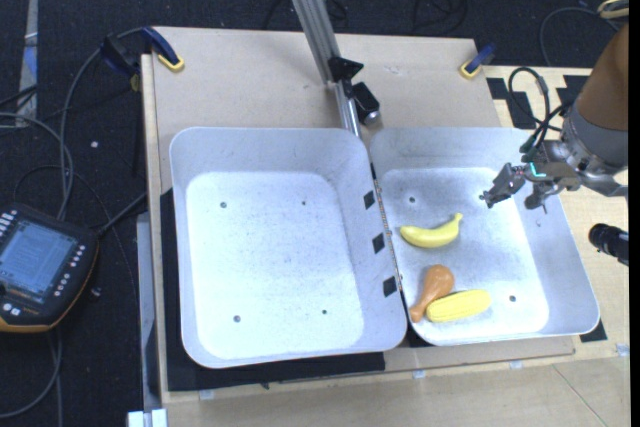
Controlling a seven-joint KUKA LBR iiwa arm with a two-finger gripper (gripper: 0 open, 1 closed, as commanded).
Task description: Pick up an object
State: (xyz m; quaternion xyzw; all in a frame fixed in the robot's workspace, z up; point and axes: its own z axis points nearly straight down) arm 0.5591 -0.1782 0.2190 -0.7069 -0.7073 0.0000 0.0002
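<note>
Banana (432, 233) is my pick of the three things in the right bin (560, 245), seen from the one overhead camera. It looks like a toy of moulded plastic, so I judge it light, stiff and hollow, with a smooth skin that may slide under metal fingers. The best hold should be across its thick middle, at right angles to the curve, where the body is widest and the ends cannot lever it out. It is bright yellow, curved with both tips pointing up toward twelve o'clock, and lies near the centre of the bin, close to the divider side.

Below it, toward six o'clock, an orange-brown drumstick (432, 287) lies at a slant, its thin end pointing to seven o'clock. A stubby yellow piece (459, 305), perhaps corn, lies just beside the drumstick at its four o'clock, touching or nearly so. That closeness makes either one a harder target than the banana, which lies apart.

The gripper (497, 194) hangs over the right bin at about two o'clock from the banana, well apart from it, with nothing between its fingers. The fingers appear spread, though they are small and dark.

The left bin (200, 165) sits at nine o'clock.
</note>
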